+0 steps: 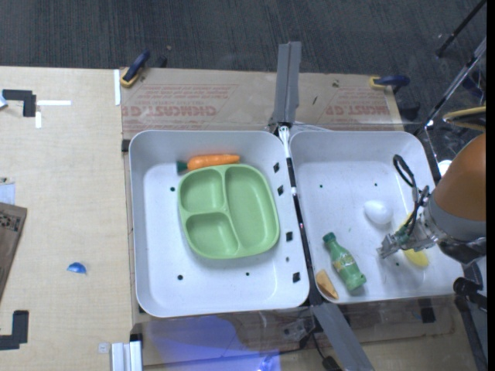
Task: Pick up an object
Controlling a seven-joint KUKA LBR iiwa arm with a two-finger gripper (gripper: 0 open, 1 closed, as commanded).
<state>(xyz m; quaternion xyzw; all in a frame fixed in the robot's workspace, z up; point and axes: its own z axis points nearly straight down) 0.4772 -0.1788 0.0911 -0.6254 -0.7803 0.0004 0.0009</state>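
Tool [396,246] is down low in the right-hand shallow white bin [348,168], over by its right side. From my feed I honestly can't tell whether it's released or clenched, since the angle just blurs it into the wrist. I don't see anything gripped in it, so I'm not calling this a pick.

The closest candidate is a small yellow rounded piece [418,259] lying on the bin floor just beside the tool, on its right and partly tucked under the arm. That's my guess for the target. It looks like a little plastic toy fruit, so probably light, stiff and a bit slick. I can't see enough of it to be sure of its shape. I'd come straight down and close across its narrow middle. If I pinch near an end, I reckon it'll squirt out sideways.

Other options in the same bin:
- A white egg-shaped object [377,211] sits near the tool on the upper left. It's smooth and round and likely to roll, so I'd grab it across the widest part.
- A green plastic bottle with a yellow label [345,263] is lying on its side, well left of the tool. It's light and it's the easiest shape here, so I'd grip across the body rather than the neck.
- A tan wedge-shaped piece [327,284] is at the bottom left corner, close to the wall, which makes it awkward to reach.

The left shallow white bin [155,207] holds a pale green divided plastic plate [229,210] with an orange toy carrot [214,161] just beyond its far edge. Both are well away from the tool.
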